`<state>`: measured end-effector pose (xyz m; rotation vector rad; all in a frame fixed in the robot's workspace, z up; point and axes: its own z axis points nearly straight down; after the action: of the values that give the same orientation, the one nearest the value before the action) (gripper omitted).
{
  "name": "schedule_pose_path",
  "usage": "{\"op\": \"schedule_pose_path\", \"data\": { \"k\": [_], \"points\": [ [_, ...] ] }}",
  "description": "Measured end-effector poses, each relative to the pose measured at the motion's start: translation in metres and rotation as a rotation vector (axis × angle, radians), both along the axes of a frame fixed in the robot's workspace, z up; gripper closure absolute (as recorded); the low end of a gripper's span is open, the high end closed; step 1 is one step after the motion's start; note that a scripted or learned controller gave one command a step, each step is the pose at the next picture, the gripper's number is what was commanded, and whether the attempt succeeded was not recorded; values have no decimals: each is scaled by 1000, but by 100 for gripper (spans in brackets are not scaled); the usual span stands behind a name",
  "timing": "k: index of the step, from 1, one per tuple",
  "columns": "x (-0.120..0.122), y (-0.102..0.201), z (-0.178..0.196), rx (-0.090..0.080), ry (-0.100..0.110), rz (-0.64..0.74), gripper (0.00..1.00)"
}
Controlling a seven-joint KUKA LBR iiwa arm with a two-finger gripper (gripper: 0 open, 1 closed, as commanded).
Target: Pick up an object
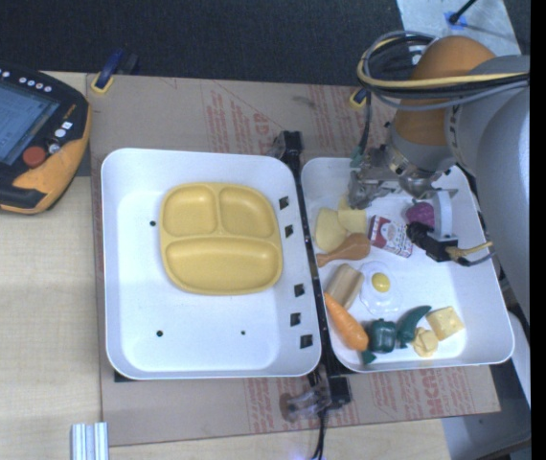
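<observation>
1. Nearest the camera, in the right bin (489, 348): carrot (347, 322), green toy (395, 329), yellow cheese pieces (438, 329) (none gripped).
2. Mid-bin: fried egg (380, 283), bread roll (343, 283), drumstick (345, 249), red packet (391, 235).
3. Left bin (129, 286): yellow divided plate (221, 237).
4. Far end of the right bin: gripper (367, 185) lowered; finger state cannot be determined.

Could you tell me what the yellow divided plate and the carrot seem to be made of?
Divided plate: probably moulded plastic, matte yellow, with smooth rounded compartment ridges and soft highlights. Carrot: likely a plastic toy, uniformly orange with a slight sheen; its detail is too small to be sure.
</observation>
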<state>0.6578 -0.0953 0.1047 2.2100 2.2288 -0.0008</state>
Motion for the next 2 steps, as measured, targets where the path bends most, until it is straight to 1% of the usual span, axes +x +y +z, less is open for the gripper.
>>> {"op": "schedule_pose_path", "data": {
  "k": [1, 2],
  "points": [
    [0, 0, -1, 0, 1, 1, 0],
    [-2, 3, -13, 2, 6, -3, 0]
  ]
}}
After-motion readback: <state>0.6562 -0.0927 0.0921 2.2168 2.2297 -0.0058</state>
